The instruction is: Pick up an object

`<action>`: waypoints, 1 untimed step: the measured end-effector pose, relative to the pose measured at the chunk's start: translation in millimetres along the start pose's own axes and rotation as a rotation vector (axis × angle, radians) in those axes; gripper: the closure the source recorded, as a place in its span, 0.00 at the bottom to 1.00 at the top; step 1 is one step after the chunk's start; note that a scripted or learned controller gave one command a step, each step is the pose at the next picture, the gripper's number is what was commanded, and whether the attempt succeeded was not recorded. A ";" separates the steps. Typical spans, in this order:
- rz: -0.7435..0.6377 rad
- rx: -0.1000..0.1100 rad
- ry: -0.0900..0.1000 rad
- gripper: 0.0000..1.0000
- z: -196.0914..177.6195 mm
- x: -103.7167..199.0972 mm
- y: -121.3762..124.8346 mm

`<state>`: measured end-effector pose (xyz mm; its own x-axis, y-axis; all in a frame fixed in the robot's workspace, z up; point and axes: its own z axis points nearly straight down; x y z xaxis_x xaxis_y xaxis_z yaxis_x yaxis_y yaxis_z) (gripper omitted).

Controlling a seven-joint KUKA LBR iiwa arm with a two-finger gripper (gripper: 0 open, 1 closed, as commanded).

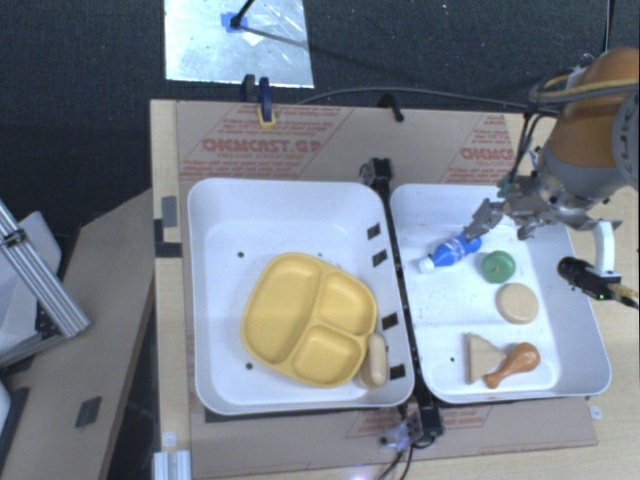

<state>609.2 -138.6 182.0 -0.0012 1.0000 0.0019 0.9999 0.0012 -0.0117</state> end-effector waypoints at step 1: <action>-0.002 -0.013 -0.002 0.00 -7.7 0.2 3.0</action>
<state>612.3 -138.4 189.7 -0.0037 1.0000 -0.0001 1.0000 0.0037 0.0011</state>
